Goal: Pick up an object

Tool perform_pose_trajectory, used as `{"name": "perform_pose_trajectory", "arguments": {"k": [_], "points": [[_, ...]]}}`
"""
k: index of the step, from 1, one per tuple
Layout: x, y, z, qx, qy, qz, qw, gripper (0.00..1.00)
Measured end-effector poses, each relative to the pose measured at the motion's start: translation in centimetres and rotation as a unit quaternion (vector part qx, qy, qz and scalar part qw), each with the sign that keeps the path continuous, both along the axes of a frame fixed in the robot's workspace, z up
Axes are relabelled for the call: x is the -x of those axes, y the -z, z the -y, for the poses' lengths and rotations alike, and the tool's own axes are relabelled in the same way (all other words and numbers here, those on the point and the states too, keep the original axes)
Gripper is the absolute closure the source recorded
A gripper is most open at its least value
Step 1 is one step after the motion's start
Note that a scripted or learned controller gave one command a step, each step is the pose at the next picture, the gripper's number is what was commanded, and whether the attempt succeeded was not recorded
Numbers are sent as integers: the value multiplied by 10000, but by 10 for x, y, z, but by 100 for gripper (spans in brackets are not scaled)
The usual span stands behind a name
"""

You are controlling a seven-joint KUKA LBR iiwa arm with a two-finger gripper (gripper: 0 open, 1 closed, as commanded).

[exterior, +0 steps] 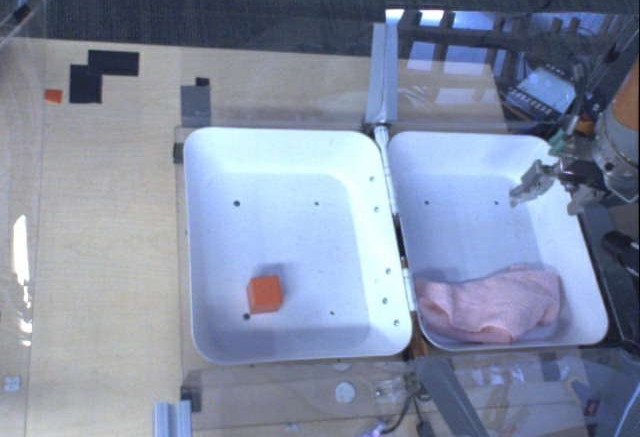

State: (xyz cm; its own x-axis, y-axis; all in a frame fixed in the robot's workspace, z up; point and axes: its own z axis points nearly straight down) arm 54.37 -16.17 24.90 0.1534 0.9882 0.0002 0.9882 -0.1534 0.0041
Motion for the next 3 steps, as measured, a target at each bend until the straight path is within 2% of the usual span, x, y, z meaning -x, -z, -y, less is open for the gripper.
{"name": "perform_pose_trajectory", "arguments": {"k": [1, 2, 3], "points": [[24, 30, 10, -9, 1233, -1, 9924, 0], [55, 151, 13, -12, 2178, 9, 9760, 0], [52, 140, 12, -14, 2177, 35, 9760, 100]]}}
